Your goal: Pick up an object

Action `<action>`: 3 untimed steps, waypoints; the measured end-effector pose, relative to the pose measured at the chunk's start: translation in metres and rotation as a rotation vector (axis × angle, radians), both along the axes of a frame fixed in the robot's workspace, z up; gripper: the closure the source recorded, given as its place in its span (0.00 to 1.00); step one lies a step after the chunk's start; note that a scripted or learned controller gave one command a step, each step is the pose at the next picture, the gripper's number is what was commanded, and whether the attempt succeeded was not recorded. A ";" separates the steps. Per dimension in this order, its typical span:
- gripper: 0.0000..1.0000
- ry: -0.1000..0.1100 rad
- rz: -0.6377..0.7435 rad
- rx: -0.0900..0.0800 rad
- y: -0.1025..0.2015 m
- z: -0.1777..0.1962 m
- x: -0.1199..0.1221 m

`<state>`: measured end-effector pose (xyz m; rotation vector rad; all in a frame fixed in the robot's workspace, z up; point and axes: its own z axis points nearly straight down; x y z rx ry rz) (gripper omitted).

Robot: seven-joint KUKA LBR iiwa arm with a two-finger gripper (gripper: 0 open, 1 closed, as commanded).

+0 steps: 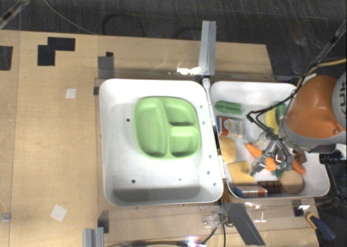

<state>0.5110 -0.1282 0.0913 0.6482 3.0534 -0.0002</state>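
Pale green plastic is seen first: a sectioned tray (165, 127) with 3 compartments is lying flat in the left bin (116, 181), a little above that bin's middle and nearer its right wall. Both white bins are set side by side on the light wooden surface (49, 148), with a grey metal post (207, 48) standing upright at the top of the seam between them. The right bin (320, 183) is crowded. A green object (228, 108) is lying near its upper left corner, a small printed packet (233, 127) is placed just below it, and a yellowish block (234, 156) is found lower down along the left wall. A dark, stick-like item (263, 190) is laid along the bottom wall, with a round tan object (292, 183) just beside it on the right. The arm is brought in from the right, its orange band (314, 107) hanging over the upper right part of this bin, with black cables looped across it. The gripper (269, 160) is lowered into the clutter near the bin's middle, right among orange pieces (255, 150) and touching or nearly touching them. Whether the gripper is spread, closed or clamped on anything cannot be told, as the tip is lost among the objects.
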 end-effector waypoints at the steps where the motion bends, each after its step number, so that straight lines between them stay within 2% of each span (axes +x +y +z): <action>1: 1.00 -0.019 0.005 -0.005 0.000 0.014 0.006; 2: 1.00 0.001 0.052 0.000 0.007 0.139 -0.004; 3: 1.00 0.010 -0.055 0.008 0.098 0.145 0.031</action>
